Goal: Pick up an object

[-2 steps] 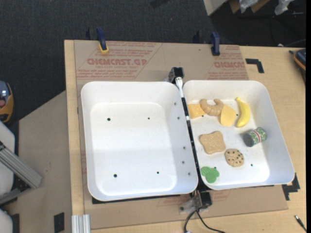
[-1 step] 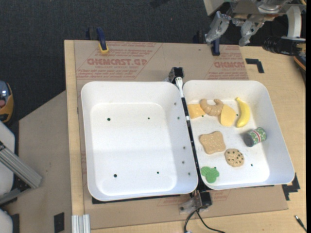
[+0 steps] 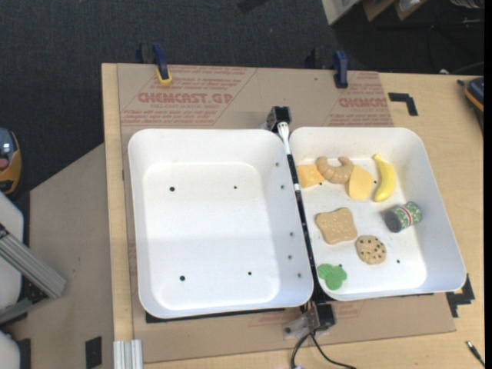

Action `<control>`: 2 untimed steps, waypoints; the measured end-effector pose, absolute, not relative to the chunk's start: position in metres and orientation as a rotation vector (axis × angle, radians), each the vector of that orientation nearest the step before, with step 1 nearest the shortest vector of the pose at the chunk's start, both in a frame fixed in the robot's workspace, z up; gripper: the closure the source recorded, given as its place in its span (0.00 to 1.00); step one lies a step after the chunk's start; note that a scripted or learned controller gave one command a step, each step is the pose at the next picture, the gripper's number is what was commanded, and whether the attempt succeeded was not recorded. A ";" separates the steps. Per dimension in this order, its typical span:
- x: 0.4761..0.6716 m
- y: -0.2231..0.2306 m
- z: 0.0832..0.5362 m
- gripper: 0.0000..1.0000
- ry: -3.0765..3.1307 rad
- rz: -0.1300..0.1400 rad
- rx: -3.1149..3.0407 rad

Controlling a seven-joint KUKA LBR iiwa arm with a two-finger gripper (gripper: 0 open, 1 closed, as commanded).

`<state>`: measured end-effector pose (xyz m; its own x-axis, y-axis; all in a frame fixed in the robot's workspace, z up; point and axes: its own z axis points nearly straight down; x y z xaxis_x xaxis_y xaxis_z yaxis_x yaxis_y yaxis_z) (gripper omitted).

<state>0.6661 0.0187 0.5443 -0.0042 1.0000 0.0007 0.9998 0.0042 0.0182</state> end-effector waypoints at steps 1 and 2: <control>0.666 0.040 0.441 0.00 2.229 -0.011 2.224; 0.667 0.040 0.459 1.00 2.220 0.006 2.216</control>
